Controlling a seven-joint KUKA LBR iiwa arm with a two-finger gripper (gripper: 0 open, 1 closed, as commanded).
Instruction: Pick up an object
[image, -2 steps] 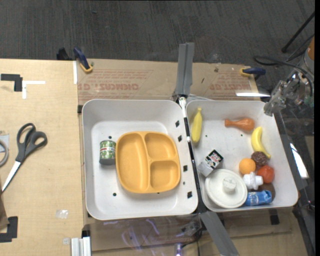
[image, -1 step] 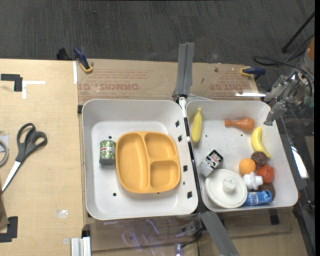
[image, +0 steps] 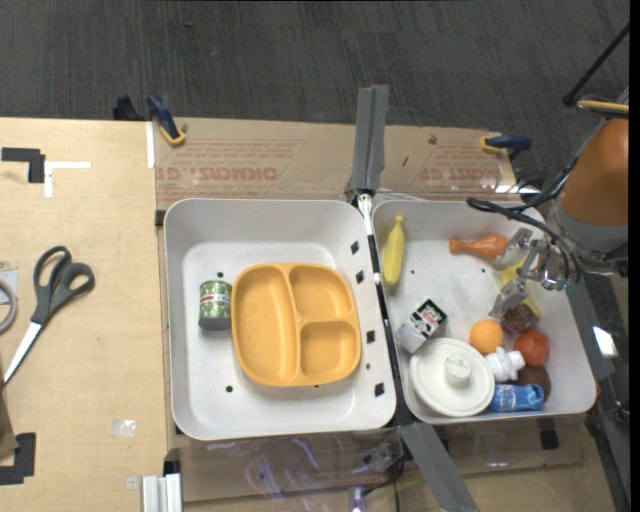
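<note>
Camera view. Landmark: white lidded bowl (image: 455, 377), near corner of right bin (image: 440, 245).

- Orange ball (image: 486, 335): touching bowl's far-right rim.
- Dark brown round item (image: 519, 318), possibly a fruit: beyond ball.
- Gripper (image: 516, 283): directly above brown item, nothing visibly between fingers; opening cannot be told.
- Banana (image: 393, 251): far left of bowl, along bin wall.
- Orange divided plate (image: 296, 324), green can (image: 215, 304): left bin (image: 180, 330).

Glossy plastic tray (image: 296, 324) — matt cardboard (image: 260, 160) behind.
</note>
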